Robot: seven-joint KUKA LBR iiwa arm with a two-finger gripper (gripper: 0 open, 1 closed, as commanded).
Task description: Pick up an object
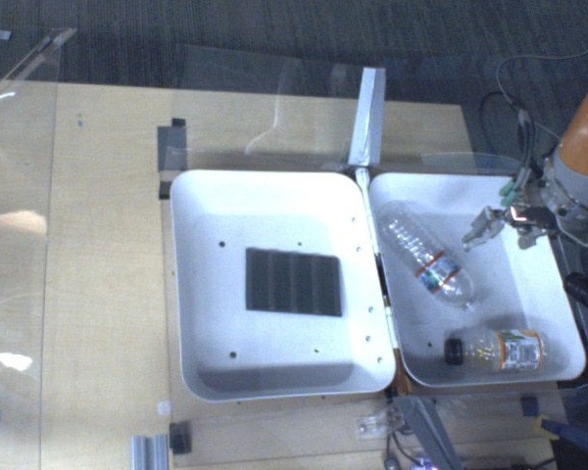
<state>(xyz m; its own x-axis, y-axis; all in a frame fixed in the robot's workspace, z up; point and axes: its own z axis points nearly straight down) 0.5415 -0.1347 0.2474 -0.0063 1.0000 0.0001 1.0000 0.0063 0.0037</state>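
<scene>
The right bin [559, 292] holds two bottles. A clear plastic bottle [426, 257] with a red-and-blue label lies at a slant in the middle. Near the front wall lies a small bottle [497, 350] of yellowish liquid with a black cap. My gripper [501, 234] hangs over the right bin's back right part, up and to the right of the clear bottle. Its fingers are spread open with nothing between them. One fingertip [473, 234] points toward the clear bottle without touching it.
The left bin [201, 213] holds a dark ribbed rectangular block [294, 282] at its centre. A metal post [367, 116] stands behind the seam between the bins. Cables run along the right side near the arm [583, 155].
</scene>
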